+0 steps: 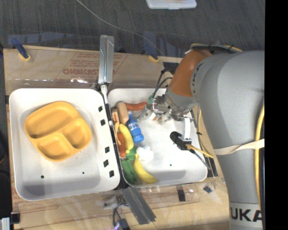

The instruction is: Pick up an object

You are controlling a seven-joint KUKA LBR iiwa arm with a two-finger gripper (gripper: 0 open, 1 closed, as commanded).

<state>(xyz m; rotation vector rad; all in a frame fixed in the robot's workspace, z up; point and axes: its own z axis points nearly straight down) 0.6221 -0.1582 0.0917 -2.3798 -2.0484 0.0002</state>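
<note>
The gripper (158,109) hangs over the right bin's (189,168) far edge; whether it is open cannot be told. A blue bottle (134,130) lies near the left wall, long axis near-to-far, cap pointing far.

Behind the gripper (158,111), at the top of the view, lies a dark grey carpet floor (54,20) with a thin cable (108,24) across it. A white flat container (171,4) sits at the upper edge. The wooden bench (49,63) spreads under a clear plastic sheet, which reflects the light.
</note>
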